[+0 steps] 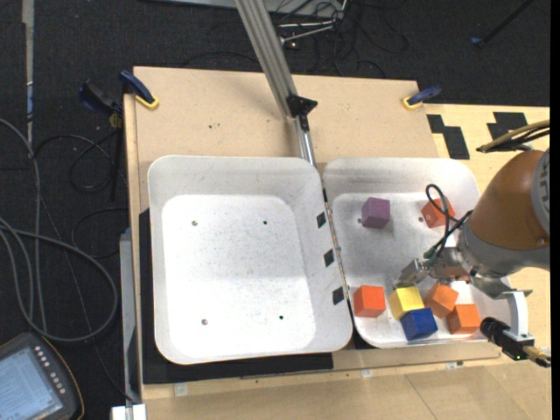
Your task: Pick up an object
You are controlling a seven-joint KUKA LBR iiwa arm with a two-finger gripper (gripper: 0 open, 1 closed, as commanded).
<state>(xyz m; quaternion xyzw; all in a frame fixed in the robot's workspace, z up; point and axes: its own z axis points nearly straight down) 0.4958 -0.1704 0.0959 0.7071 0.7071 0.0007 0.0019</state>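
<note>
My gripper (426,274) hangs low over the front right part of the right bin (350,175), under the grey and orange arm (512,221). Just below it lie a yellow cube (406,300) and an orange cube (444,297). A blue cube (420,324) sits in front of the yellow one. Two more orange cubes lie at the bin's front, one on the left (369,300) and one on the right (464,318). A purple cube (375,212) rests farther back. Another orange cube (432,214) sits at the back right, partly behind a cable.
The left bin (232,256) lies beside the right one, its rim touching it along the middle. A metal pole (267,46) slants in from the top to the bins' shared back edge. Clamps (140,90) hold the board's back corners.
</note>
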